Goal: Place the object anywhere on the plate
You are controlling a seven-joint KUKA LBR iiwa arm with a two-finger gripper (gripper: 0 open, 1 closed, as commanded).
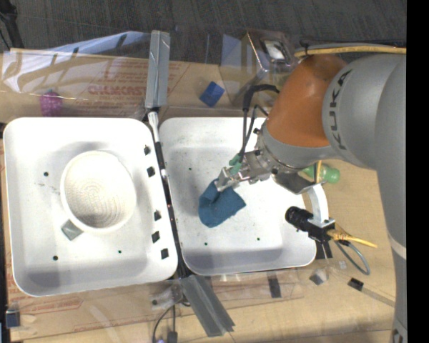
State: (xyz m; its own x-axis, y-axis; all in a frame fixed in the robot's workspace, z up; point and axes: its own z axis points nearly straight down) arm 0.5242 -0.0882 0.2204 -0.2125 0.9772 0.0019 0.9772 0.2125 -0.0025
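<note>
Robotics lab, KUKA arm (343,113), white bins (28,263)

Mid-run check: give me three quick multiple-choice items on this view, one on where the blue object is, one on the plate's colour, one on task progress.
1. The blue object lies in:
A. the right bin
B. the left bin
C. outside both bins

2. The plate is:
A. red
B. white
C. black

3. The blue object is:
A. on the plate
B. hanging above the plate
C. not yet on the plate

Answers: 1 A, it sits on the right bin's floor below the gripper. 2 B, it is pale like the bin. 3 C, the plate is in the other bin.
</note>
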